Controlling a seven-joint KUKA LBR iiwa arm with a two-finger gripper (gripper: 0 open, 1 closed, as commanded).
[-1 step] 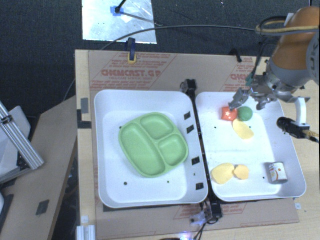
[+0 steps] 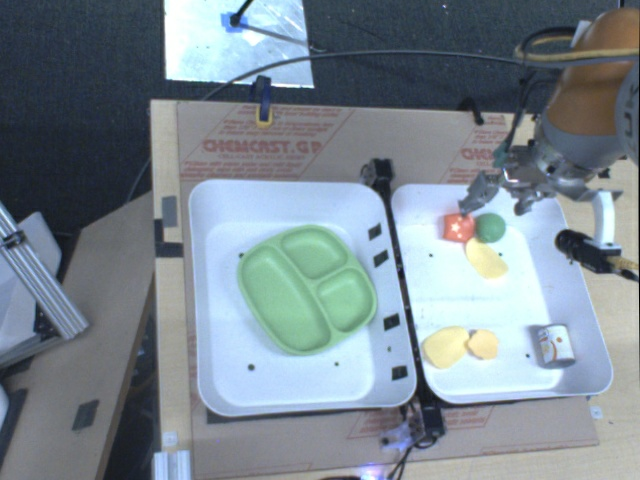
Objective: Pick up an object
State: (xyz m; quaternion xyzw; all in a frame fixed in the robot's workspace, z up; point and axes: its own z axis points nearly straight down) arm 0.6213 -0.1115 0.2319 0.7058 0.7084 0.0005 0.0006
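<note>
Hovering at about one o'clock over the right bin [image 2: 560, 298], my fingers [image 2: 503, 196] hang spread and released with nothing between them, just above a red ball [image 2: 458, 228] and a green ball [image 2: 490, 228] that sit side by side, touching. Just at five o'clock from the green ball lies a pale yellow piece [image 2: 487, 261], while two more yellow pieces [image 2: 459, 346] rest together near the bin's six o'clock edge, a small can [image 2: 552, 345] beside them at three o'clock. Across the worktop [image 2: 300, 138], the left bin [image 2: 225, 368] holds a green divided tray [image 2: 306, 288].
</note>
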